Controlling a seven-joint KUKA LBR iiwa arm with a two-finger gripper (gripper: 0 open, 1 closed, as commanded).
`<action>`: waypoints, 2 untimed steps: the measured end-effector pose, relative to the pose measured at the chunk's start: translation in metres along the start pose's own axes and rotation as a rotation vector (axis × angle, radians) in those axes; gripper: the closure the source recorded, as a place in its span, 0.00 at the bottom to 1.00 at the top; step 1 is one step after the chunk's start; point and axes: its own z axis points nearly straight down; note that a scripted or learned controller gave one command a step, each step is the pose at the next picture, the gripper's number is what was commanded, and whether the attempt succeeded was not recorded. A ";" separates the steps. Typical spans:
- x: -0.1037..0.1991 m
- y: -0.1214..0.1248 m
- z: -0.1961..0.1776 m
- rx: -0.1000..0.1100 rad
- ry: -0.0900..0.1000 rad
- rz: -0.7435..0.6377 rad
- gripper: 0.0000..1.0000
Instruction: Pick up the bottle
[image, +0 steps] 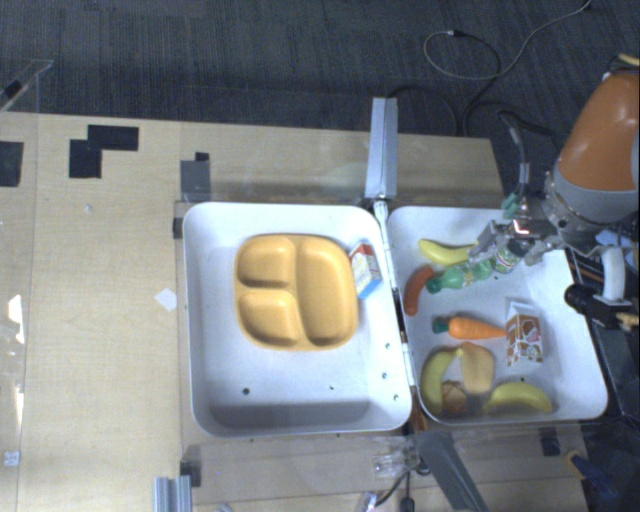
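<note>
The end effector (505, 240) is at the green bottle (462, 276) in the right bin (590, 400), but I cannot tell if it is clamped, so the lift is not yet done.

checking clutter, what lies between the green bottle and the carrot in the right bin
Camera view: bare white bin floor separates the green bottle and the carrot; the red sausage-like toy lies off to their left.

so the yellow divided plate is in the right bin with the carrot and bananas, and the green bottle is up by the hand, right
Not quite. The camera view shows the yellow divided plate in the left bin, not the right one. The rest holds: the carrot and bananas lie in the right bin, and the green bottle lies up by the hand.
</note>
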 end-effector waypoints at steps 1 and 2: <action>0.011 0.025 0.125 -0.003 0.000 0.089 0.00; 0.021 0.049 0.133 -0.005 0.000 0.205 0.00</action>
